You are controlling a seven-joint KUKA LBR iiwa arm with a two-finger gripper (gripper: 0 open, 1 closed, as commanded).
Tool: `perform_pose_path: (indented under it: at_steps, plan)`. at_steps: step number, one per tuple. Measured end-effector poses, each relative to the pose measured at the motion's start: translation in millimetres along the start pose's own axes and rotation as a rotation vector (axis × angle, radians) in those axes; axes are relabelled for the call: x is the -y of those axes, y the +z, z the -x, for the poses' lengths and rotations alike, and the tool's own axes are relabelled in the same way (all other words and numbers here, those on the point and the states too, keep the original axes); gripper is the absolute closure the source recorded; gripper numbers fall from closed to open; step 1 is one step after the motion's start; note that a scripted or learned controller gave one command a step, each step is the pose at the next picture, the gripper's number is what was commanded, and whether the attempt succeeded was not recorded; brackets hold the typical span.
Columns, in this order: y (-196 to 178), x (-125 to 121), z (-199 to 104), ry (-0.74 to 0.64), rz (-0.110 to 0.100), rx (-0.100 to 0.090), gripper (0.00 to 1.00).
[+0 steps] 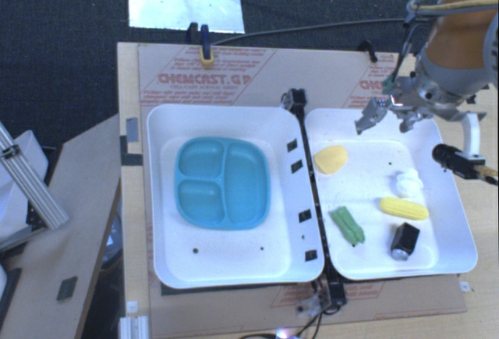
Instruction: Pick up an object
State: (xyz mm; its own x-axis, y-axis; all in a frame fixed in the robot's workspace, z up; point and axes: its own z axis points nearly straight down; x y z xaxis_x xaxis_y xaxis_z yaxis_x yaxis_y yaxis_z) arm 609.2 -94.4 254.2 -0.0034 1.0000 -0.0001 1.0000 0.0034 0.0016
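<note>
My gripper (387,118) hangs open above the far edge of the right bin (448,252), with nothing between its fingers. Below it in that bin lie a yellow lemon-shaped piece (330,159), a green pepper-like piece (348,224), a yellow corn cob (404,208), a small white piece (408,181) and a black cylinder (404,241). The lemon piece is the closest, a little left of and nearer than the fingers. The left bin (175,256) holds a blue divided plate (223,181).
The grey arm with its orange band (468,14) comes in from the upper right. A black part (460,160) sticks out over the right bin's right rim. A cable runs across the board behind the bins. Clips line the seam between the bins.
</note>
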Motion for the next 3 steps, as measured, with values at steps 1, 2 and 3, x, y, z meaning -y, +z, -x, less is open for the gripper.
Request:
perform_pose_path:
  at_steps: [1, 2, 3]
  plan:
    - [42, 2, 0, 0.002, -0.003, 0.000, 0.00]
    - [104, 4, -4, 0.002, -0.006, -0.001, 0.00]
    - [167, 2, -6, 0.003, -0.006, -0.001, 0.00]
